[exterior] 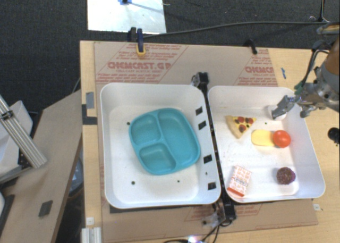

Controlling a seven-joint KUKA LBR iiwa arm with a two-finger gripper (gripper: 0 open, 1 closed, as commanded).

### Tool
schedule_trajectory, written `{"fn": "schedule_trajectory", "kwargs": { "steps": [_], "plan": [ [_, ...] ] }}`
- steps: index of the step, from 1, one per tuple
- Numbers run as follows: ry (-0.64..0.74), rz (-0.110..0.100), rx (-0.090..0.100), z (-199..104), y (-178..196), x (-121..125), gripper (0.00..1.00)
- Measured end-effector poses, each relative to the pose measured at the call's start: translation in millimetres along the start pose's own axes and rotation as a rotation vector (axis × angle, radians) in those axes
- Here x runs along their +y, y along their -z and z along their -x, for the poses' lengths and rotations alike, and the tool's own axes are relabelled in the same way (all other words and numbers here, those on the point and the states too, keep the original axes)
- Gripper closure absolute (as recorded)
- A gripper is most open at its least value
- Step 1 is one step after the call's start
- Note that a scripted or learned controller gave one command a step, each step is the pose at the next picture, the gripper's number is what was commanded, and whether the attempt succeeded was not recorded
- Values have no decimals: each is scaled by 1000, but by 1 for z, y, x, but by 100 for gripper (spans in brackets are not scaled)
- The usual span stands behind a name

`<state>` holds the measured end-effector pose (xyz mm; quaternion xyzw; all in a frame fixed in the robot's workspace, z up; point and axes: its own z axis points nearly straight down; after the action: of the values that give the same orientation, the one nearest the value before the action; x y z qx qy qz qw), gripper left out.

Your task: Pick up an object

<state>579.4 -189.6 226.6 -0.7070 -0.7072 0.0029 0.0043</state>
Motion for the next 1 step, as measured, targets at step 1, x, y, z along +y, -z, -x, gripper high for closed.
{"fn": "schedule_trajectory", "kwargs": {
  "steps": [1],
  "plan": [
    [3,12,-3,-1,7,3,0]
  ]
}}
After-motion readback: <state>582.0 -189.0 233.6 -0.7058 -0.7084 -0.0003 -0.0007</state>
